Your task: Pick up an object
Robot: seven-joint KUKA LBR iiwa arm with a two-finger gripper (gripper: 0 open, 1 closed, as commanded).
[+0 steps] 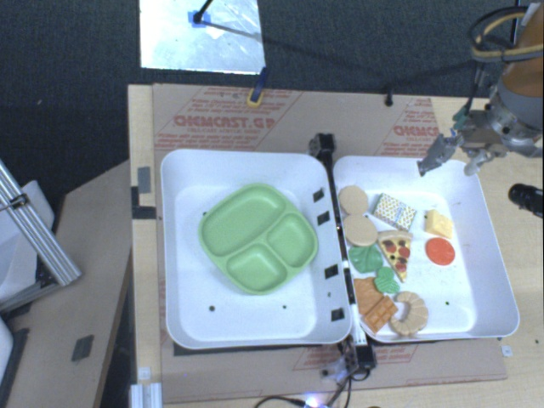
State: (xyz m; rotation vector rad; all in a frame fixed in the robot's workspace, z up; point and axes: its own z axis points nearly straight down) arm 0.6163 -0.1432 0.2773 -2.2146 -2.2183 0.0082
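My gripper (449, 161) hangs above the far right corner of the right bin (476, 253), its two fingers spread apart with nothing between them. Below it in the bin lie toy foods: a yellow cheese wedge (439, 223), a red disc (440, 252), a patterned blue-and-white block (395, 211), a pizza slice (395, 253), two tan cookies (354, 201), green leaves (370, 260), an orange cracker (374, 303) and a tan ring-shaped piece (410, 313). The gripper touches none of them.
The left bin (183, 185) holds a green three-compartment plate (258, 238). A black divider with clips (331, 228) runs between the bins. A silver sheet (202, 24) lies beyond the bench, and a metal frame (34, 236) stands at the left.
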